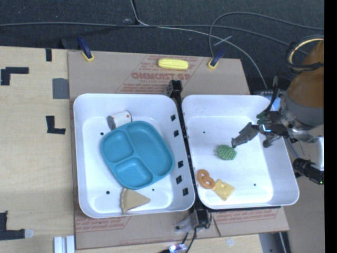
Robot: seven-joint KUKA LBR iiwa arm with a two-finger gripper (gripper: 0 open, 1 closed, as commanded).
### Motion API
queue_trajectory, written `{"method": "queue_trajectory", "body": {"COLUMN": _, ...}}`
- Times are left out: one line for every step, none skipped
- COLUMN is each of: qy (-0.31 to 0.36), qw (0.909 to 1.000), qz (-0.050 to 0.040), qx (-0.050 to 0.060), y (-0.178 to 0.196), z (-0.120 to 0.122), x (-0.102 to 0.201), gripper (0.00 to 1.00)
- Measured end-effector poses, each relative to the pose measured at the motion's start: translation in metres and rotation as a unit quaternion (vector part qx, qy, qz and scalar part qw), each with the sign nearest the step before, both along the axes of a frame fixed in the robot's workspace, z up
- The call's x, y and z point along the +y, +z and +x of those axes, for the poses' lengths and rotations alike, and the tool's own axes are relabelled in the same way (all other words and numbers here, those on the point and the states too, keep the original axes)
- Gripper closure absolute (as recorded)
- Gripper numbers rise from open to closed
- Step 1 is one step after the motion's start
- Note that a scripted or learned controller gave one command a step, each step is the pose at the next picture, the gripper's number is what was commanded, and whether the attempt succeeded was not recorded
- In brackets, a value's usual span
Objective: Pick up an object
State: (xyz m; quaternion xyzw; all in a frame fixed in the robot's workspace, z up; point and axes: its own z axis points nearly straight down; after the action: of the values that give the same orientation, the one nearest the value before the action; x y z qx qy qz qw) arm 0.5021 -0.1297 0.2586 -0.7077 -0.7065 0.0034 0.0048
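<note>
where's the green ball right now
In the camera view, the green ball lies in the right bin, just below-left of the gripper.

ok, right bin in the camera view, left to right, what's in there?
Pretzel → cheese wedge → green ball → end effector, its tip just above the ball.

The arm (304, 101) is grey with an orange band, ending in a dark gripper (243, 139) with apparently slim black fingers.
</note>
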Motion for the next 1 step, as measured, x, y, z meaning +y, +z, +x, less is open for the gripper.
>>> {"method": "queue_trajectory", "body": {"qy": 0.002, "qw": 1.0, "qz": -0.0009, "qx": -0.005, "y": 0.0049, "z": 0.002, "x": 0.0002, "gripper": 0.0}}
